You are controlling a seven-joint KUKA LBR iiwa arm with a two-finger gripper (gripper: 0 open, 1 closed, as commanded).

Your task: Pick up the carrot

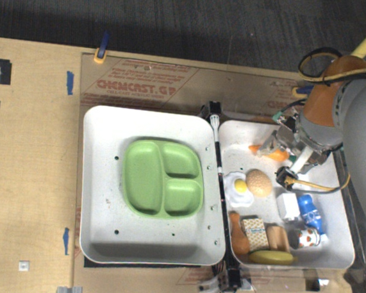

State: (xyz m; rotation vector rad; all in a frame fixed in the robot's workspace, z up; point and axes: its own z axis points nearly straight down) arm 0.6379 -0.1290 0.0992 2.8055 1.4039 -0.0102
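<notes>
The carrot (270, 153) is a small orange piece lying at the far end of the right bin (343, 255), close to the back wall. My gripper (283, 144) is low over it, at its right end, and covers part of it. Whether the gripper touches the carrot cannot be told. The grey arm with its orange band (328, 105) comes in from the upper right.
Just in front of the carrot are a fried egg (239, 188) and a brown egg-shaped item (259, 182). A blue and white bottle (307, 211), a cracker (254, 232), a sausage (238, 237) and a yellow-green item (270, 256) crowd the near end. A green divided plate (164, 176) sits in the left bin (97, 166).
</notes>
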